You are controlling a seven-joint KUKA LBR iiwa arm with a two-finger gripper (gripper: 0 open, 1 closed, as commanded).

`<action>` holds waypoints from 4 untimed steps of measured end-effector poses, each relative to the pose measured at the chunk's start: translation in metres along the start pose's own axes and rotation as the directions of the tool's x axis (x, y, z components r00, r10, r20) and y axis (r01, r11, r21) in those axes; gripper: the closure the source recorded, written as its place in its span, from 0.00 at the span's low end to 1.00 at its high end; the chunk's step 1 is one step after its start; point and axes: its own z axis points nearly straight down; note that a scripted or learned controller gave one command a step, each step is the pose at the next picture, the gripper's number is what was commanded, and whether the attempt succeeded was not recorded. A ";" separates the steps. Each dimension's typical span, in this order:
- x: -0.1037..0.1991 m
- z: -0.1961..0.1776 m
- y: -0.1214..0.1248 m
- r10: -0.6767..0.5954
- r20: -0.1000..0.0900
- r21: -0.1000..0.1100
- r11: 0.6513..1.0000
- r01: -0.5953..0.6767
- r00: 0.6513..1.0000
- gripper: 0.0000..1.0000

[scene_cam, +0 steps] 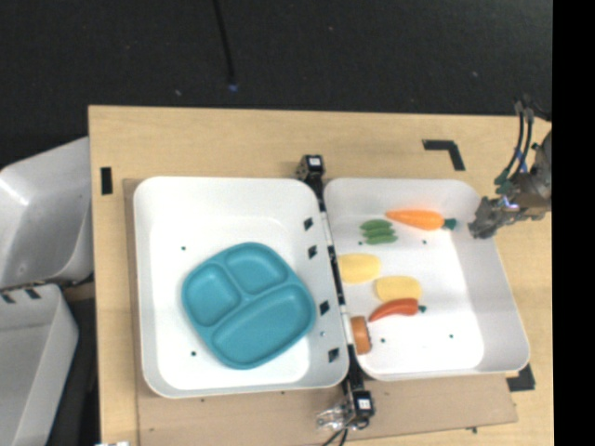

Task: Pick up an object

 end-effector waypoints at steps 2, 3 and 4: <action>0.098 0.012 -0.029 -0.002 -0.003 0.005 1.000 0.002 1.000 1.00; 0.152 0.008 -0.026 -0.003 -0.004 0.004 1.000 0.003 1.000 1.00; 0.206 0.024 -0.036 -0.003 -0.004 0.007 1.000 0.003 1.000 1.00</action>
